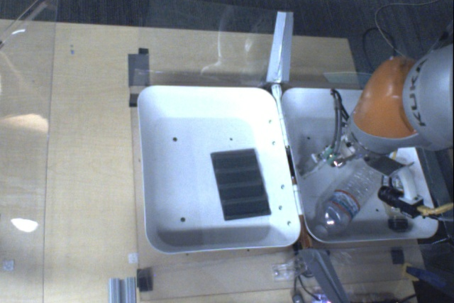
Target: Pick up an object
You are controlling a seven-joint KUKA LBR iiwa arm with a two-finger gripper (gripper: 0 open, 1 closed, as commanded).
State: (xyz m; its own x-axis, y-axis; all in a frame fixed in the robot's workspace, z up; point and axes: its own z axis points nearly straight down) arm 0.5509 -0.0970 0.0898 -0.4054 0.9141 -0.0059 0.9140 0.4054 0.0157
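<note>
A black ribbed rectangular pad (pixel 241 184) lies flat in the middle of the left bin (pixel 163 152). A clear plastic bottle (pixel 346 200) lies on its side in the right bin (pixel 312 117), cap end toward the front left. My gripper (pixel 332 156) hangs low over the right bin, just behind and to the left of the bottle, under the orange band of the arm (pixel 383 110). I see nothing held in it.
The divider between the two bins (pixel 287 160) runs just left of the gripper. An upright clear panel with a metal post (pixel 281 46) stands behind the bins. Bare wooden bench (pixel 71 152) stretches to the left.
</note>
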